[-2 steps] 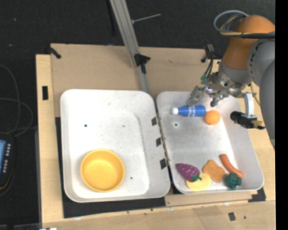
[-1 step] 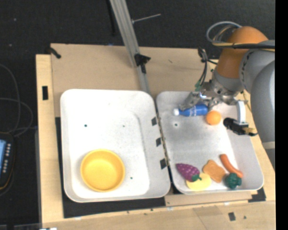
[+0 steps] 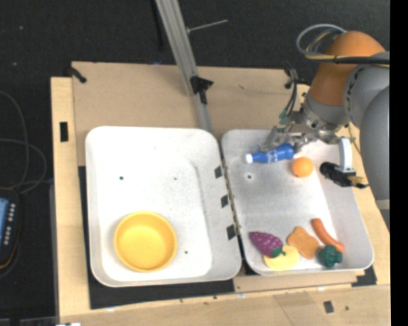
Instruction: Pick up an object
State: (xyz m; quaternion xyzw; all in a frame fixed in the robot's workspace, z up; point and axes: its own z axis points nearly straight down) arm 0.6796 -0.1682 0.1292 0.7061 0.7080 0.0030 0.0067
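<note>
The arm reaches in from the right over the right bin (image 3: 339,202), its end effector (image 3: 285,140) low at the bin's far edge. The fingers are clenched on the blue bottle (image 3: 271,156), which lies on its side with its white cap pointing left. An orange ball (image 3: 301,167) sits just right of the bottle. Along the near edge lie purple grapes (image 3: 265,241), a yellow piece (image 3: 283,258), a toast slice (image 3: 303,240) and a carrot (image 3: 326,235). The left bin (image 3: 149,161) holds a yellow bowl (image 3: 145,240) on the worktop (image 3: 122,94)
</note>
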